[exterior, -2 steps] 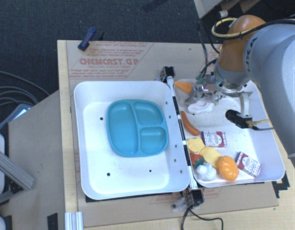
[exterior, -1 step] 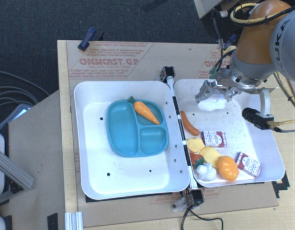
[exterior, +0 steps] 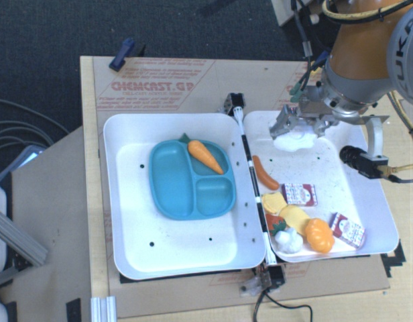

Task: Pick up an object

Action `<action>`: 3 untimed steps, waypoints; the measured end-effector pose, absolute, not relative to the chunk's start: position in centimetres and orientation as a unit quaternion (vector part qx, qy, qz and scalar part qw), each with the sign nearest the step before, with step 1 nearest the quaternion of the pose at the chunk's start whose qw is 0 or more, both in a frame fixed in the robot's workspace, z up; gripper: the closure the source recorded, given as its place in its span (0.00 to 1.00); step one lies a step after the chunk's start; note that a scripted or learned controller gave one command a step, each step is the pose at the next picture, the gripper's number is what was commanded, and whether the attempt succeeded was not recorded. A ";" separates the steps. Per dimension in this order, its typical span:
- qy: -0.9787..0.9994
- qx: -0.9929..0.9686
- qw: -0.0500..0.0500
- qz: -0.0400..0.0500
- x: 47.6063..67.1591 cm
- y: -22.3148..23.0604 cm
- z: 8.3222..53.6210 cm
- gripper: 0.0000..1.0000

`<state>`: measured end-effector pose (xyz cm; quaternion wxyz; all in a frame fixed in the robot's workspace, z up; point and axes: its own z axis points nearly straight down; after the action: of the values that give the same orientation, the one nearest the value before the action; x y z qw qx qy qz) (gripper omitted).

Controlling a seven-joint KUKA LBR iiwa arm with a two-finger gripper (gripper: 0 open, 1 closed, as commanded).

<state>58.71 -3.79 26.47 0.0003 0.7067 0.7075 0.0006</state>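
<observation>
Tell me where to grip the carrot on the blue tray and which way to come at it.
Grip the carrot at its thick middle, coming straight down from above. It lies flat and slanted across the blue tray, thick end up-left, tip down-right, so the pincer would probably hold best closing across its width, not along its length.

Dark carpet floor [exterior: 52, 25] surrounds a brown paper-covered bench [exterior: 159, 86], grey cables [exterior: 19, 123] left

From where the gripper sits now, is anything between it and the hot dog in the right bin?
Nothing visible. The gripper hangs over a white object at the right bin's far end; bare bin floor runs from there to the hot dog.
</observation>
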 end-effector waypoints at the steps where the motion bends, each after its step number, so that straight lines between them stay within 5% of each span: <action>1: 0.707 0.707 -0.002 -0.001 49.6 -4.6 27.2 1.00; 2: 0.707 0.707 -0.002 -0.001 47.9 -0.3 28.6 1.00; 3: 0.707 0.707 -0.002 -0.001 47.9 -0.3 28.6 0.00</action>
<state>47.89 -0.34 28.64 -0.0016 0.7070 0.7072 -0.0008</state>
